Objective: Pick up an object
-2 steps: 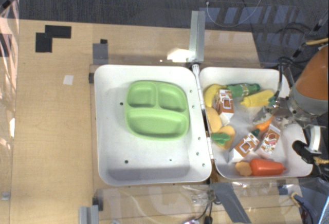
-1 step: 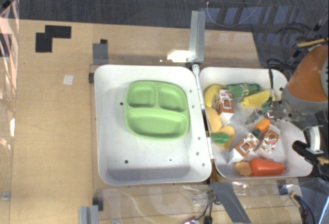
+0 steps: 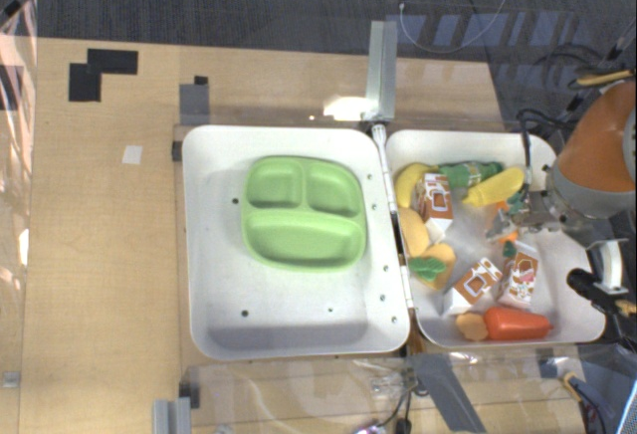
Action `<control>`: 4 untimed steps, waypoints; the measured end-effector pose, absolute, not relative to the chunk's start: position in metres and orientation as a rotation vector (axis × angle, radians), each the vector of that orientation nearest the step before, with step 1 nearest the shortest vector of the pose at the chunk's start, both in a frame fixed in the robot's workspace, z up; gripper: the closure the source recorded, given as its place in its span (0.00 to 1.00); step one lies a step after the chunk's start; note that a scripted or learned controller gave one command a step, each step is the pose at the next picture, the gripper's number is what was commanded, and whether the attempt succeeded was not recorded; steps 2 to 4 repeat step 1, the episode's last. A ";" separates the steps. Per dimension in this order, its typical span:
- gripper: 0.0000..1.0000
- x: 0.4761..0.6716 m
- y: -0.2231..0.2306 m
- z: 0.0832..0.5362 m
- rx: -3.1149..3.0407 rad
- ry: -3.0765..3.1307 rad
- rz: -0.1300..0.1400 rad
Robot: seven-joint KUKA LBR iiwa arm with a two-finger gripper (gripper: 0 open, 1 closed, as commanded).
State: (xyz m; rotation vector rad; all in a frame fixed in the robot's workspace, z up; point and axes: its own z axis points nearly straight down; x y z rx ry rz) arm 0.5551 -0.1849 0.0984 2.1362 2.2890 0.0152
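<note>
gripper (image 3: 519, 213) at crowded right bin (image 3: 431, 325) edge

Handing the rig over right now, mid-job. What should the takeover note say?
Tool: in over the right bin, beside the yellow toy; nothing seen held.
Things: banana, green bottle, carton and orange-red toy lie in the right bin; green tray in the left bin.
Done: nothing lifted.
Left: grasp one object, lift it.
</note>
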 end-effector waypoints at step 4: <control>1.00 0.585 -0.137 0.197 2.164 2.275 0.003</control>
